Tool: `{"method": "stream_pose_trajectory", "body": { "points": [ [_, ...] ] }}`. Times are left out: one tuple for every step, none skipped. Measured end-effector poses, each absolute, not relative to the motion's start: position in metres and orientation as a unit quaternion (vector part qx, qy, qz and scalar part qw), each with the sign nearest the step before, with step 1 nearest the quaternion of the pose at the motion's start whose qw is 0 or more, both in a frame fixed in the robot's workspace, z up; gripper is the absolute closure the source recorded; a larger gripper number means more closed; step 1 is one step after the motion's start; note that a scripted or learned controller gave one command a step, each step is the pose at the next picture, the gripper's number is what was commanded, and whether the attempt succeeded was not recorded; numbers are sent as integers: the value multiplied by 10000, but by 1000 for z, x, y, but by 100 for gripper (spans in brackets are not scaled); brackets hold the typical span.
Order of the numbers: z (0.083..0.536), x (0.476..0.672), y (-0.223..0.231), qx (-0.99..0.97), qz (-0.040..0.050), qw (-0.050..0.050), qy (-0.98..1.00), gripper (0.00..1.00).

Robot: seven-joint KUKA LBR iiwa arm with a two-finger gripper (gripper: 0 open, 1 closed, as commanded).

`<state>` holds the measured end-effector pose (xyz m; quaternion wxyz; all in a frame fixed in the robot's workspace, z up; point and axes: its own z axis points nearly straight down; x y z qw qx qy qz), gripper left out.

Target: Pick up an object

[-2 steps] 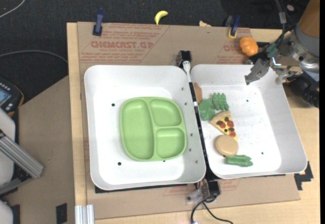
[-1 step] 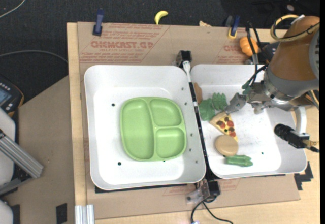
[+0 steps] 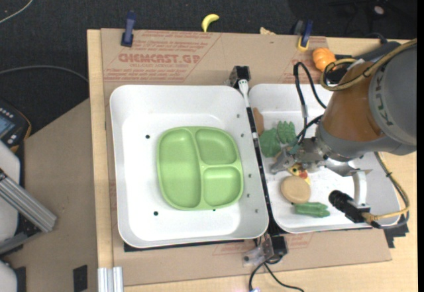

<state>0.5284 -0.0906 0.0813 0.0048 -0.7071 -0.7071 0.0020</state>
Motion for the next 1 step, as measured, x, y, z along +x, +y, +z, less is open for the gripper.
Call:
{"method": "stream_pose_trajectory", "body": {
  "points": [
    [97, 532, -93, -7078, -7, -11, -7064, 100]
  ]
}}
